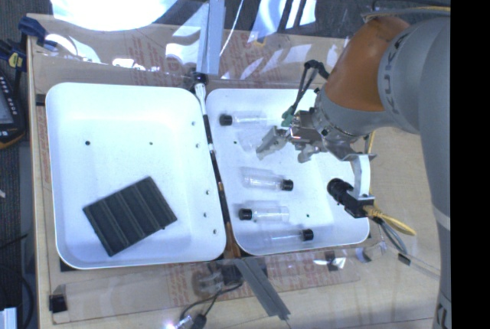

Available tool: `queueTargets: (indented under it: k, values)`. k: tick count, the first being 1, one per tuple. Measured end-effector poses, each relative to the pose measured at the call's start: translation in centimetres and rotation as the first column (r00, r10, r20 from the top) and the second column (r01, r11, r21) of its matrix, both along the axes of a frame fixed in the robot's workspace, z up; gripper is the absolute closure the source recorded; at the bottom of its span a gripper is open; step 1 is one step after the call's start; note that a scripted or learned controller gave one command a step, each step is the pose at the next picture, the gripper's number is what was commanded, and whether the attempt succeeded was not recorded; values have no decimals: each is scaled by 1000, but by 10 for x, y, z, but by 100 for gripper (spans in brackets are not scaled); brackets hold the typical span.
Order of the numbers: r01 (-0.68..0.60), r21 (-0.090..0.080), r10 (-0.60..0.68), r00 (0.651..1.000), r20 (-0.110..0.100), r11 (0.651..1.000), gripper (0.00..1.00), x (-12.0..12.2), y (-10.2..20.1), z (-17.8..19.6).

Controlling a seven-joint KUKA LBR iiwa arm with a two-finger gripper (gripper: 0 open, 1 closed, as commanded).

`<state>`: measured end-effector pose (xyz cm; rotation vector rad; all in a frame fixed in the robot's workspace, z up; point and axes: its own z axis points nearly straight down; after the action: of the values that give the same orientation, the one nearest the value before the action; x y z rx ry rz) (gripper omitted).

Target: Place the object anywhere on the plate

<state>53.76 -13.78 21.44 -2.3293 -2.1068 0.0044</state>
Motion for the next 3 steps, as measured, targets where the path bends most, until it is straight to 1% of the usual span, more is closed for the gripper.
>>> queueTargets:
  k: [1, 2, 3]
  values:
    - [-67, 1, 67, 998, -4, 998, 100, -62, 78, -24]
    - [-197, 3, 197, 980, -3, 980, 100, -61, 144, -24]
    - [-471, 3, 471, 882, -2, 882, 100, -61, 209, -24]
